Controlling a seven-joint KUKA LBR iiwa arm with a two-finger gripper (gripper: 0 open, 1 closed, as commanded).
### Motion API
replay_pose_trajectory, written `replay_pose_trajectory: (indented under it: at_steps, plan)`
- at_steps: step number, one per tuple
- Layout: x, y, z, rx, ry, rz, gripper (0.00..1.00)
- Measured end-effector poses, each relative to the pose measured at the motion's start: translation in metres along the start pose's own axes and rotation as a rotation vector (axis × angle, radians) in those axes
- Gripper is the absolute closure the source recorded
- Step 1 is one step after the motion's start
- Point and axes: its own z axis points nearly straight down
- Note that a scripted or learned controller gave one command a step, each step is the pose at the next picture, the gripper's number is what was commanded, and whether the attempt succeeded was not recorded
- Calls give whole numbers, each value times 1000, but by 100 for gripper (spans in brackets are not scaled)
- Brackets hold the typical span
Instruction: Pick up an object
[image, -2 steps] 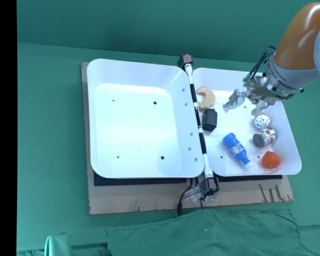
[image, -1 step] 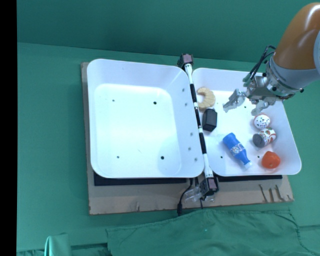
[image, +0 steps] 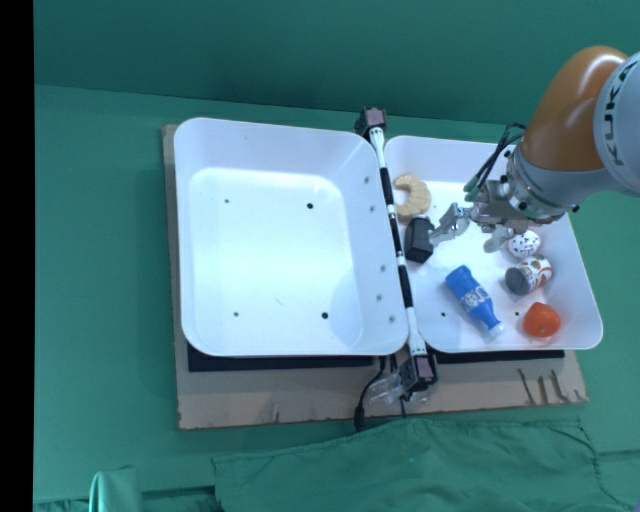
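Note:
The right bin (image: 585, 330) holds several small things. A beige curved pastry-like piece (image: 410, 195) lies near the divider, with a black block (image: 418, 240) just below it. A blue bottle (image: 473, 298) lies on its side in the middle. At the right sit a white spotted ball (image: 523, 244), a grey and orange-white ball (image: 527, 275) and an orange-red lump (image: 541, 320). My gripper (image: 472, 230) hangs over the upper middle of this bin, open. One fingertip (image: 447, 222) is close to the black block's right side. Nothing sits between the fingers.
The left bin (image: 200, 150) is a plain white tray. A black-and-white bar (image: 395, 245) runs between the two bins. Both stand on a brown board (image: 300, 410) on green cloth. The arm (image: 575, 120) comes in from the upper right.

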Motion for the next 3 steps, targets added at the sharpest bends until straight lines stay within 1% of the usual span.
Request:
replay_pose_trajectory:
  at_steps: [1,2,3]
  plan:
    - [-6,1,23,-31,-9,0,0]
    - [-5,-1,30,-20,-6,0,0]
    - [-5,-2,22,-17,-5,3,100]
